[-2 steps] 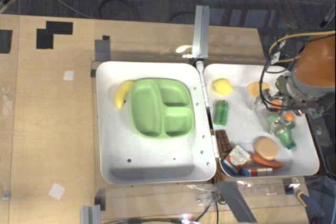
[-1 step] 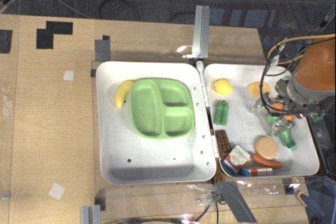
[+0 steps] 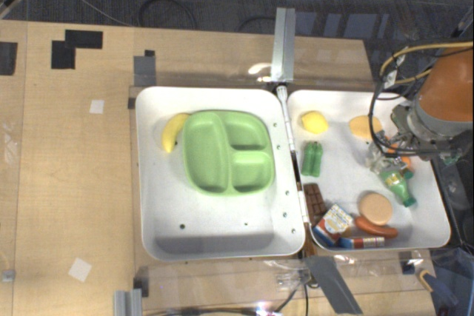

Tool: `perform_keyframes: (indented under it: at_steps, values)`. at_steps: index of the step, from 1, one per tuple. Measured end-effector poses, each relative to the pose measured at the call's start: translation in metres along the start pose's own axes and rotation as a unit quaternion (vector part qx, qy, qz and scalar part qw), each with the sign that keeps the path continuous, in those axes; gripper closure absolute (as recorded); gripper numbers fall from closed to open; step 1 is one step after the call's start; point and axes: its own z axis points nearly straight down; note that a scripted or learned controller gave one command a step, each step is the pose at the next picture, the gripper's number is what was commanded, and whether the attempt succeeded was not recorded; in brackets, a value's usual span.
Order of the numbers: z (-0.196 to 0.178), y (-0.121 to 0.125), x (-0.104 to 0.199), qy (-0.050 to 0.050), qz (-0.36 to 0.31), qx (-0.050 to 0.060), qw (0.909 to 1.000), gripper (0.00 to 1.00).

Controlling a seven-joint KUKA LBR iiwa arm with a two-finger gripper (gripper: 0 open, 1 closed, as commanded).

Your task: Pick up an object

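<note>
Under pincer (image 3: 385,159), green bottle (image 3: 398,187) lies tilted in right bin (image 3: 337,192); I judge it light, rigid, slick, so grip across body, not cap; pincer state I cannot tell, nothing visibly held

Green bottle (image 3: 398,186), lying tilted, right bin (image 3: 337,103), beneath gripper (image 3: 385,158)

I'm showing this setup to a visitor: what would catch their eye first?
Probably the big green divided tray in the left bin, with a banana tucked against its left edge. Next, the arm's orange band at the right, above the right bin and its clutter: a lemon, a green bottle and a hot dog.
</note>
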Motion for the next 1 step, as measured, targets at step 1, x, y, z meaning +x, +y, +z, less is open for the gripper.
perform_keyframes:
  at_steps: [1]
  values:
    - [0.0006, 0.0004, 0.0001, 0.0, 0.0, -0.001, 1.0, 0.0]
